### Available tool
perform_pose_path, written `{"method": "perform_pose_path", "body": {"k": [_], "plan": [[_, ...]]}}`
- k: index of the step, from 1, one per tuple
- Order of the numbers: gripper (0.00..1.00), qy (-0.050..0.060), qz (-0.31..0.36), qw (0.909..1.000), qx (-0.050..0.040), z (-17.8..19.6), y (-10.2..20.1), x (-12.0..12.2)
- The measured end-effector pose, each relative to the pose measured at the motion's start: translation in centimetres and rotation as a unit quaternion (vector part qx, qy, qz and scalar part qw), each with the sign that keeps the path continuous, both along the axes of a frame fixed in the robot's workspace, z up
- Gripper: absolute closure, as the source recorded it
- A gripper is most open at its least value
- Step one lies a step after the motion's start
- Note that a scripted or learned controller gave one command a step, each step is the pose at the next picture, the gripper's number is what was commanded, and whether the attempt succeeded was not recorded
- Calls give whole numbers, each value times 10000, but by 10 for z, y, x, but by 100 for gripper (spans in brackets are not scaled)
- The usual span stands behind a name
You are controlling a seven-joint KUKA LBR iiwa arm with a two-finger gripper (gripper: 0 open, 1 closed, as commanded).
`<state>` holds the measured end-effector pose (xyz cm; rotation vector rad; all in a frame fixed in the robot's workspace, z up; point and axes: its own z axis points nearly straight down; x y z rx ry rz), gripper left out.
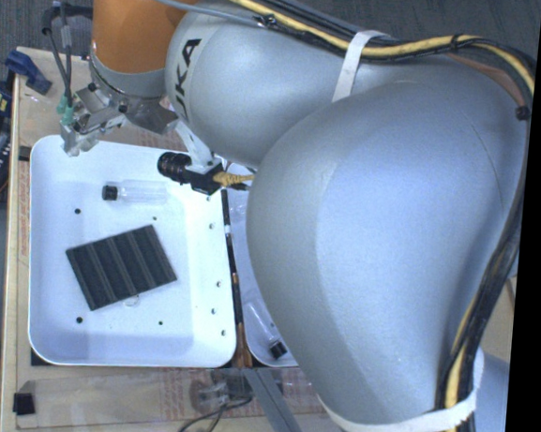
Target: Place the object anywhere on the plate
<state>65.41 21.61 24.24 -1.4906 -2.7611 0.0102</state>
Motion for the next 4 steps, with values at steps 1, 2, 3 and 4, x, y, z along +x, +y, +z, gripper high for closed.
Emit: {"method": "perform_pose_path", "body": {"k": [1, 2, 3, 4], "plan": [[100, 9, 11, 10000, 1, 9, 1, 0], [100, 19, 20, 10000, 3, 17, 1, 0], [100, 29, 30, 10000, 5, 26, 2, 1], [100, -2, 1172, 9931, 14, 17, -33, 2]]}}
